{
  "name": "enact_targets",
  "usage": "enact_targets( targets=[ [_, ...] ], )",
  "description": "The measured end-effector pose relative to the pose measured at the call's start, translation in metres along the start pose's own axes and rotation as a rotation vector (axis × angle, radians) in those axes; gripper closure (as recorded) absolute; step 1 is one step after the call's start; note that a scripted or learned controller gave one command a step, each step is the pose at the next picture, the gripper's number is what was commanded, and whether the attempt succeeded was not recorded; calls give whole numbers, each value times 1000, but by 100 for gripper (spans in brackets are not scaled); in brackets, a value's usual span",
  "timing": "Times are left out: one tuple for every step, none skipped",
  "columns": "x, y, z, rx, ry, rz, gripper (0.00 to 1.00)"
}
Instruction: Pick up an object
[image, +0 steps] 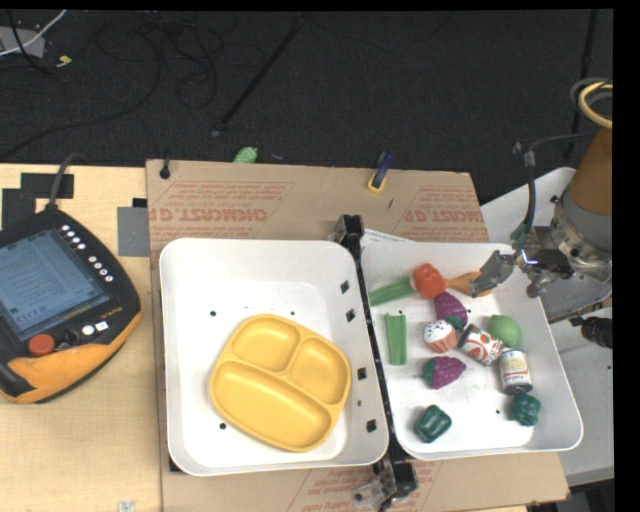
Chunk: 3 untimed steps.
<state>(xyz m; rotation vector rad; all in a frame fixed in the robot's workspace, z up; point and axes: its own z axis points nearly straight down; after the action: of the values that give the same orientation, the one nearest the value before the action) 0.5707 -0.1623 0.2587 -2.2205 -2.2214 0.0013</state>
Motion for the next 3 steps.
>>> enact_targets(
  targets=[
    [-13,28,161,11,3,-1,0],
    [-38,-13,172,5,1,1,0],
    [-40,-12,160,2,2,8,100]
  ],
)
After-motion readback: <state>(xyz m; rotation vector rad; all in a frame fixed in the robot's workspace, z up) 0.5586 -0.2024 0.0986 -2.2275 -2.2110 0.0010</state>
